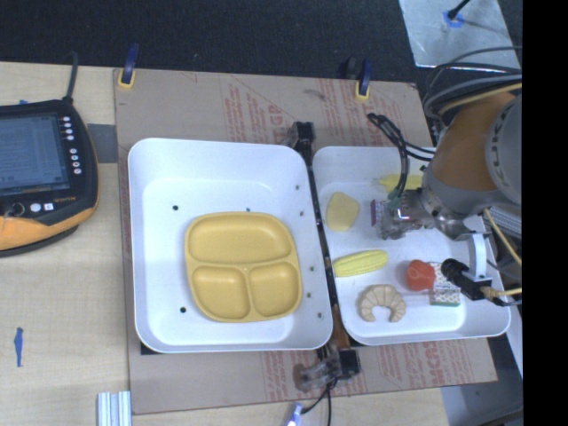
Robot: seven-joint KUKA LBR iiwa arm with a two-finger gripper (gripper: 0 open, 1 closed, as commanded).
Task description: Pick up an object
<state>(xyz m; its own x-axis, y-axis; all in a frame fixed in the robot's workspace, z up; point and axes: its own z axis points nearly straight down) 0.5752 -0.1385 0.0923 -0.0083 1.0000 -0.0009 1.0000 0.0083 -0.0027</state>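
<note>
You have no pick to log yet: the gripper (393, 221) sits low inside the right bin (479, 328), near its middle, but whether it is open, closed or gripping anything cannot be told from this slanted top view, since the wrist and cabling cover it. All candidate objects lie loose on the bin floor. The pale yellow piece (342, 211) is just left of the gripper, the corn cob (358, 262) below it, the croissant (382, 303) nearer the front wall, and the red tomato-like item (421, 275) to the right, beside a small printed packet (445, 293). A yellow object (390, 182) peeks out behind the cables. The left bin (160, 238) carries the yellow divided tray (241, 265), untouched. Judged from this, you are at the descent or grasp stage; closing on one item and lifting it clear remain to be done.
</note>
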